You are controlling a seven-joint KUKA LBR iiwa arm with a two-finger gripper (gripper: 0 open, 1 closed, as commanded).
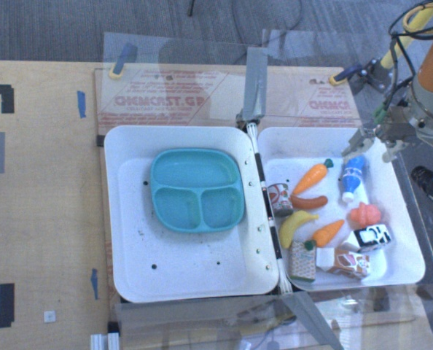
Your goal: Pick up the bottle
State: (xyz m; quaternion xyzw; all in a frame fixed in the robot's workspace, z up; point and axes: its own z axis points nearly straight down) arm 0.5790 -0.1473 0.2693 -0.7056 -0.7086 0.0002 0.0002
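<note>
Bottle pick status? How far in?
Done: the arm has reached the right bin, with the gripper above its far edge. In hand: nothing; the bottle lies in the bin beside the carrot, apart from the gripper. Left: descend, grasp, lift.

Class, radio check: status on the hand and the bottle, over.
Hand open, above right bin's far edge, holding nothing. Bottle lying free just below it. Carrot alongside, apart.
</note>
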